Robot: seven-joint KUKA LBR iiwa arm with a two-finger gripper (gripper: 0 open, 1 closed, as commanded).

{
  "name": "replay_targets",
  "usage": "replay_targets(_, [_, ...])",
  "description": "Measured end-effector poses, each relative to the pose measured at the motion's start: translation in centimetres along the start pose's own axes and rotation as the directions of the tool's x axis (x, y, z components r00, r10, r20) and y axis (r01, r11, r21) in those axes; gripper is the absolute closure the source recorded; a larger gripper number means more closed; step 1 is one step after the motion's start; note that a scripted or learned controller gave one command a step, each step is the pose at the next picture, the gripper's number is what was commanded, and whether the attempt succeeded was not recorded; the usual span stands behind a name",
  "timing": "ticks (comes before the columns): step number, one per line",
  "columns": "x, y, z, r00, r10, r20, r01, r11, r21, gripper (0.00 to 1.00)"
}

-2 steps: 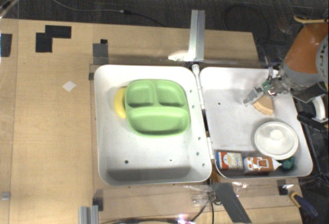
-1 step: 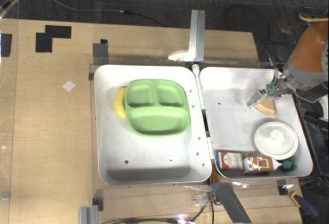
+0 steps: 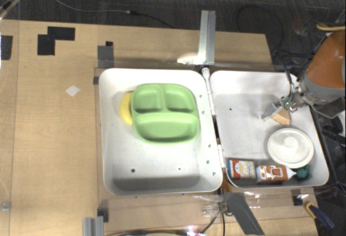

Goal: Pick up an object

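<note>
My gripper (image 3: 285,103) hangs low over the right bin (image 3: 238,94), near its right wall. A small tan block (image 3: 281,117) lies just below and in front of the gripper tip, touching it or very close. A white round bowl (image 3: 290,146) sits in front of the block. A small carton (image 3: 257,171) lies on its side along the bin's front wall, with a dark green object (image 3: 303,173) at its right end. The orange band of the arm (image 3: 327,64) rises at the right edge.
The left bin (image 3: 116,159) holds a green divided plate (image 3: 164,112) with a yellow object (image 3: 126,108) partly under its left edge. A metal post (image 3: 207,37) stands behind the seam between the bins. Cables run along the bench's right side.
</note>
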State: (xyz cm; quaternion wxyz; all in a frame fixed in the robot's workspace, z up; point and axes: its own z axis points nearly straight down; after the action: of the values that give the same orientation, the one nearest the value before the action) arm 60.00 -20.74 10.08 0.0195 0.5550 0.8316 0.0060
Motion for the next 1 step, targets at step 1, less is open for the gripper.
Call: replay_targets(1, [-0.67,1.38,0.2,0.996,0.093,-0.004,-0.093,0.996,0.008,0.0])
